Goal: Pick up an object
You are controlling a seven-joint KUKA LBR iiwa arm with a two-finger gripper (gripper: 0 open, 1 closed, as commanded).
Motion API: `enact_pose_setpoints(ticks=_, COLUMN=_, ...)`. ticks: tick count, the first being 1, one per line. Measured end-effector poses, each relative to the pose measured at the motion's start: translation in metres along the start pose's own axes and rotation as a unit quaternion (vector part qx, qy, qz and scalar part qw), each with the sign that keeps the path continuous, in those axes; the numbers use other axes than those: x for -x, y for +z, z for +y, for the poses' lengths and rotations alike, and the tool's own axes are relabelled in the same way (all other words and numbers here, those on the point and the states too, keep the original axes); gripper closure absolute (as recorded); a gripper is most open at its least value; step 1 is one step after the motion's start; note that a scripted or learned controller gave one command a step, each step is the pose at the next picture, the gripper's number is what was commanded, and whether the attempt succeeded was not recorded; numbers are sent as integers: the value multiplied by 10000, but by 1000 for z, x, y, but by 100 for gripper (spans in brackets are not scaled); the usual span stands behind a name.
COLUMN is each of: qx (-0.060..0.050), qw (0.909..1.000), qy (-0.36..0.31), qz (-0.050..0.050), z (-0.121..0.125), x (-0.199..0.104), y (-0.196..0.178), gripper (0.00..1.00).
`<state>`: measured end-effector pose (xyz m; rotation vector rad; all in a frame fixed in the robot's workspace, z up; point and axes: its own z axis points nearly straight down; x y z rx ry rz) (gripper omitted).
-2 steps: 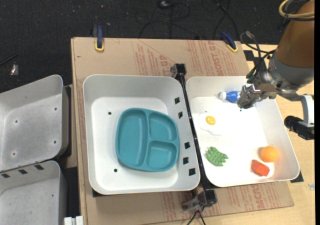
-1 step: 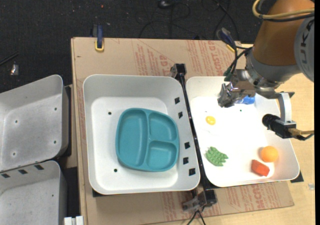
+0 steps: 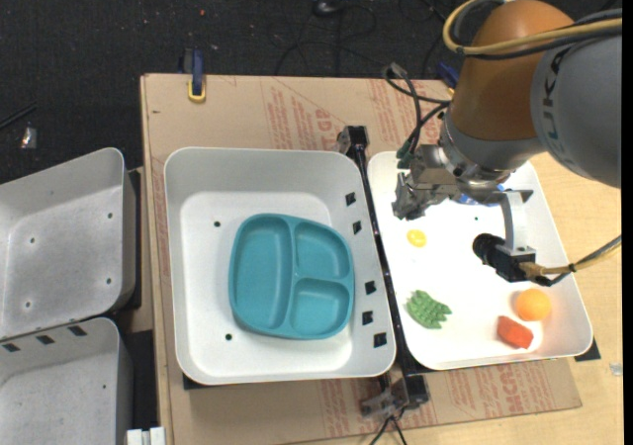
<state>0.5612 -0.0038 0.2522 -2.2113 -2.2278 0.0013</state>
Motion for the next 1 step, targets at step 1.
enact_pose_setpoints(ticks=1, qx=0, qw=10000, qy=1, qz=-2, z=3, x=-56, y=15, gripper=100)
